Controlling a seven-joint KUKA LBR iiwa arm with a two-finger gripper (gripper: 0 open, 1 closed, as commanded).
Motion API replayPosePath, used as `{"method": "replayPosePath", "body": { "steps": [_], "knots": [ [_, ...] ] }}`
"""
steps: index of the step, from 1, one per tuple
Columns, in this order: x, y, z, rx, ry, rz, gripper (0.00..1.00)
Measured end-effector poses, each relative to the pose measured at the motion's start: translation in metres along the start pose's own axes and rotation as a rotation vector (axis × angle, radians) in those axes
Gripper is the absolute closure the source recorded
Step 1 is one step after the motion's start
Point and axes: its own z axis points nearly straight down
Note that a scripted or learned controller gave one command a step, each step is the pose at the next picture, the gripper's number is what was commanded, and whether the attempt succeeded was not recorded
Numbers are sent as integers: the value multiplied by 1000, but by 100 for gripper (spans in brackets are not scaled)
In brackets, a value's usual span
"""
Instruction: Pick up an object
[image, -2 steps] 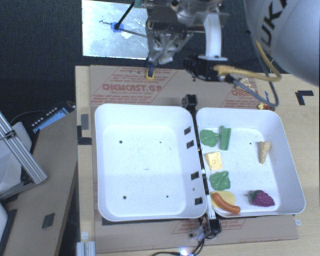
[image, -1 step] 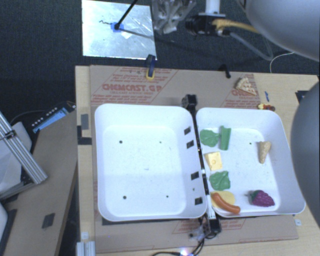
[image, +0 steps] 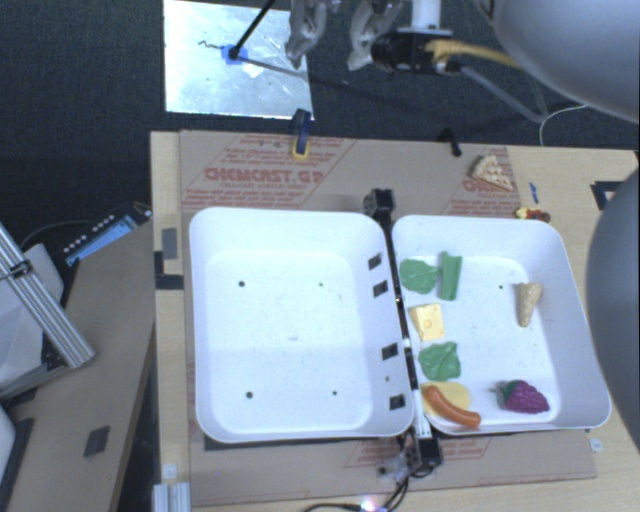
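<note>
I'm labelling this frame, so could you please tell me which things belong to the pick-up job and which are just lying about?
Job: tool up above the bench; right bin with green leaf, green stalk, yellow cheese, second leaf, hot dog, purple grapes, beige cone.

Lying about: left bin, pizza slice, yellow clamp.

The tool (image: 328, 40) has pale metallic grey fingers below a black body with a white cylinder above. A yellow cable (image: 480, 52) leads to the smooth grey arm (image: 570, 50).

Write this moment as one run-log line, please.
gripper: open, raised beyond bins, holding nothing | right bin: toy foods | purple grapes: near corner | left bin: not approached
</note>
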Motion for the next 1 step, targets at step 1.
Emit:
{"method": "replayPosePath", "body": {
  "steps": [1],
  "knots": [
    [0,0,-12,-3,1,-3,100]
  ]
}}
